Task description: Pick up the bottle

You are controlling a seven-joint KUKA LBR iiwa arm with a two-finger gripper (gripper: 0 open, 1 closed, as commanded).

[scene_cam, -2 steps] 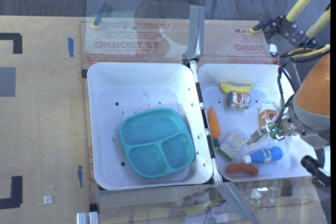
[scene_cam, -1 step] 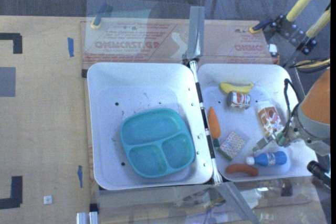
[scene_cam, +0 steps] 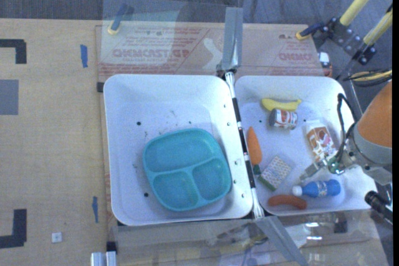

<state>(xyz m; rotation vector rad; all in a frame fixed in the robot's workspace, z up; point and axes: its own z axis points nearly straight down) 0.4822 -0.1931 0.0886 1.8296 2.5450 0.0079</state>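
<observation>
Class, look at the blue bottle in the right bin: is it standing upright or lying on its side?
Lying on its side. The bottle stretches lengthwise across the right bin's floor, white cap end toward the sausage.

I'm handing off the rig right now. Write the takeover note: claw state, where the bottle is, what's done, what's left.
Claw: low in the right bin, just above the bottle's cap end; open or shut cannot be told, and no grasp shows.
Bottle: lying on its side near the bin's front right, blue body, white cap pointing left.
Close by: sausage in front of it, packet behind it.
Done: approach.
Left: grasp the bottle and lift it.
</observation>
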